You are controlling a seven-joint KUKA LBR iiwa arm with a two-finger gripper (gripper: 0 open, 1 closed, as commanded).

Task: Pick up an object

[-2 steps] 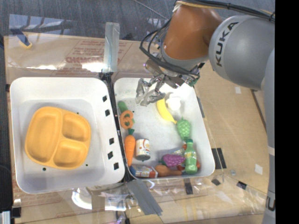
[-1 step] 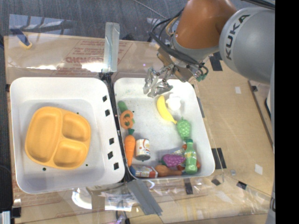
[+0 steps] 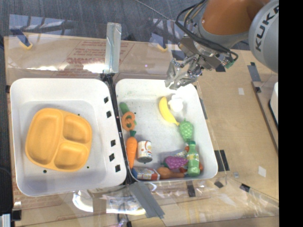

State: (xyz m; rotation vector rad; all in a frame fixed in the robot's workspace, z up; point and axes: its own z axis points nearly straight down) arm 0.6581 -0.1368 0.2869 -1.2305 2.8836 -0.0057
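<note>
One claw (image 3: pixel 177 79) hangs over the far rim of the right bin (image 3: pixel 206 141), just past the far edge of the white floor; its fingers point down and I cannot tell whether they are spread or pressed together, though nothing shows between them. Above it the grey arm (image 3: pixel 265 27) with its orange band (image 3: pixel 232 6) comes in from the right. Just below the claw, inside the right bin, a banana (image 3: pixel 165 111) lies beside a small white piece (image 3: pixel 176 104). Further toward the near side sit a green bumpy toy (image 3: pixel 186 130), a green bottle (image 3: pixel 192 159) and purple grapes (image 3: pixel 175 162). Along the bin's left wall are an orange ring with a green top (image 3: pixel 128 118), a carrot (image 3: pixel 131 150) and a small can (image 3: pixel 144 151), with a few more small toys in the near corner, too jumbled to name. The left bin (image 3: pixel 19 103) holds a yellow divided plate (image 3: pixel 58 139), well apart from the claw
</note>
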